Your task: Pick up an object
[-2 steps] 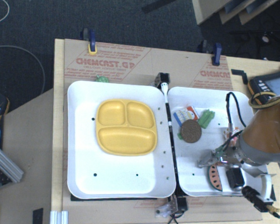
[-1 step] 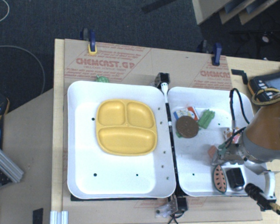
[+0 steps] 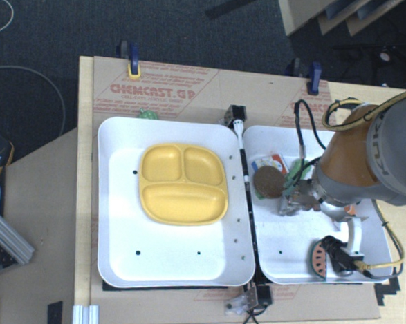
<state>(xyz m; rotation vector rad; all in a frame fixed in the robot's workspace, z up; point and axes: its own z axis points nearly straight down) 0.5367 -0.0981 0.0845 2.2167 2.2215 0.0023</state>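
Note:
My gripper (image 3: 292,202) hangs low over the right bin (image 3: 286,257), in its upper middle, under the grey arm with the orange band. Just left of the gripper lies a brown round object (image 3: 266,182). A small red-and-white item (image 3: 275,160) and a green piece (image 3: 297,170) lie behind it, partly hidden by the wrist. A watermelon-slice toy (image 3: 318,259) lies near the bin's front right. The arm hides how the fingers stand.
The left bin (image 3: 116,207) holds a yellow divided plate (image 3: 183,184). A black divider strip (image 3: 246,188) runs between the bins. Black cables (image 3: 302,127) loop over the right bin's back, and blue clamps (image 3: 133,55) sit on the cardboard's far edge.

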